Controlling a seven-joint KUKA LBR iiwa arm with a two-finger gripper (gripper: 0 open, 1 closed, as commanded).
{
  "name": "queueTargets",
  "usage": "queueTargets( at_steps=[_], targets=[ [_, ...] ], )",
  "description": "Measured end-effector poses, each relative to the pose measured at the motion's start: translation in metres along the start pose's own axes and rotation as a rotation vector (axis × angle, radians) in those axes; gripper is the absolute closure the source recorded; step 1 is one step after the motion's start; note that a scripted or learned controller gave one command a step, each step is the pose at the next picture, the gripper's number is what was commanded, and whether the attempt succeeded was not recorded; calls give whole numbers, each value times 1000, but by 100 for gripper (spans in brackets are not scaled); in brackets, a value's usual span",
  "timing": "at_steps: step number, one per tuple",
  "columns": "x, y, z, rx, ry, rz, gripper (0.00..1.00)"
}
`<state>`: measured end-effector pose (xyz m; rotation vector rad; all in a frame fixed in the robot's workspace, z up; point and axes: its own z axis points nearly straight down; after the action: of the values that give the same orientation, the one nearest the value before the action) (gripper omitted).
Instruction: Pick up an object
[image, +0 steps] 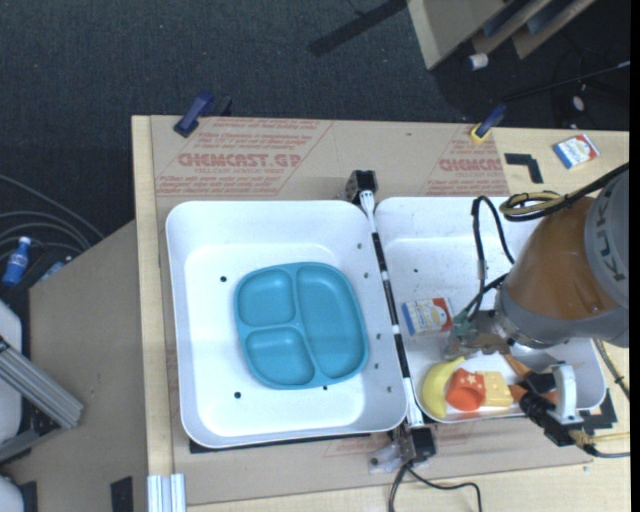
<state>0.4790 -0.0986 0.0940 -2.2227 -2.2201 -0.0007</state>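
Note:
The right bin (420, 218) holds a small white carton (425, 315) with red and blue print near its left wall. At the bin's front lie a yellow banana-shaped toy (436, 392), a red toy (462, 393) and a yellow block (495, 386), packed close together. My gripper (468, 334) hangs low over the right bin, just right of the carton and just behind the yellow and red toys. The arm's grey and orange wrist (560, 280) covers the bin's right half. Nothing can be made out between the fingers.
A blue divided plate (300, 325) lies in the middle of the left bin (195, 300). A black hinge strip (385, 290) runs between the bins. Blue clamps (192, 115) sit on the cardboard at the back.

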Motion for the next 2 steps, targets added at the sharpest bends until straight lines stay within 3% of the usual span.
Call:
queueTargets(
  at_steps=[1,2],
  targets=[
    [14,70,-154,-3,-1,-2,100],
    [-17,113,-149,-2,-2,-1,100]
  ],
)
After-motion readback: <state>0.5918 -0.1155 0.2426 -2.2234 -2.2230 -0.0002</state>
